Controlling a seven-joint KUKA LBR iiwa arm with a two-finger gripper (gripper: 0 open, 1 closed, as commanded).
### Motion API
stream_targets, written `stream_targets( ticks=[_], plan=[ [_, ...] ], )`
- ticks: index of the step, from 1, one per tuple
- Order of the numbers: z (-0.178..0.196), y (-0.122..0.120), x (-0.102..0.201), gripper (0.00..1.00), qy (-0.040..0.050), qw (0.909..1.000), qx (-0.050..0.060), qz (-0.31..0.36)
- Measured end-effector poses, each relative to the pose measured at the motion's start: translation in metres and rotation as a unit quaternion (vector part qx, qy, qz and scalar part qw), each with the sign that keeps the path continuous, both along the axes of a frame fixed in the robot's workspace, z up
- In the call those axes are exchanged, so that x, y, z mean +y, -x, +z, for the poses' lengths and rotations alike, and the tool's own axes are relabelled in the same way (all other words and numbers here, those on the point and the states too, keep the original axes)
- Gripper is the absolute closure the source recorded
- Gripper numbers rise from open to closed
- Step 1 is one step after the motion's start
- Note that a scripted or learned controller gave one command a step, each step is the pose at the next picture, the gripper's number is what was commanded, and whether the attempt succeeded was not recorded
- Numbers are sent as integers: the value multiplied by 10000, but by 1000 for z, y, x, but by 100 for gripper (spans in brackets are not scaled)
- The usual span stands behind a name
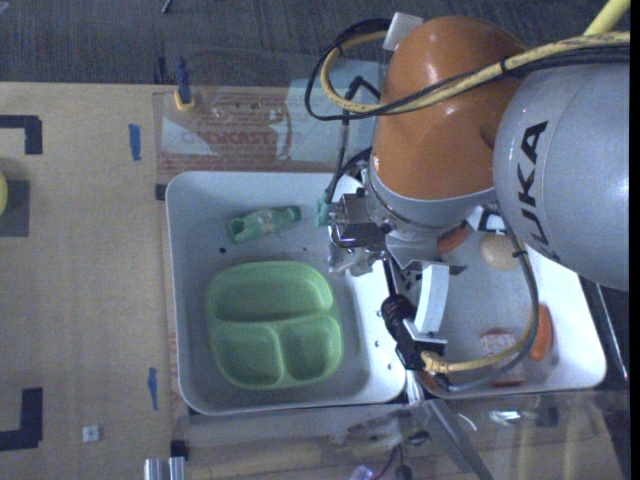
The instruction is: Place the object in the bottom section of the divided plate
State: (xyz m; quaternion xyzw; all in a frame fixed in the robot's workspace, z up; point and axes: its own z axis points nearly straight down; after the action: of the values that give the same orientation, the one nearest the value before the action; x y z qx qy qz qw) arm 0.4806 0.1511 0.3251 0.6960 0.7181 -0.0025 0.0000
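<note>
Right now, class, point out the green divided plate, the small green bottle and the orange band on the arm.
green divided plate [268, 290], camera view, floor of its large upper compartment.
small green bottle [262, 224], camera view, middle of its body.
orange band [440, 108], camera view, its domed top.

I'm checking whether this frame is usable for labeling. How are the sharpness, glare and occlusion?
In the camera view: the image is soft overall; the green divided plate and green bottle are evenly lit and readable; the clear sheet above the left bin shows mild reflections; the arm looms large and blocks most of the right bin, whose items look blurry.
</note>
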Motion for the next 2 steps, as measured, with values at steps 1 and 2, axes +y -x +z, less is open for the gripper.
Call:
stream_targets(
  ticks=[1, 2],
  plan=[
    [-4, 0, 21, 100, 3, 9982, -3, -604],
    [-135, 1, -7, 100, -3, 9969, 18, -785]
  ],
)
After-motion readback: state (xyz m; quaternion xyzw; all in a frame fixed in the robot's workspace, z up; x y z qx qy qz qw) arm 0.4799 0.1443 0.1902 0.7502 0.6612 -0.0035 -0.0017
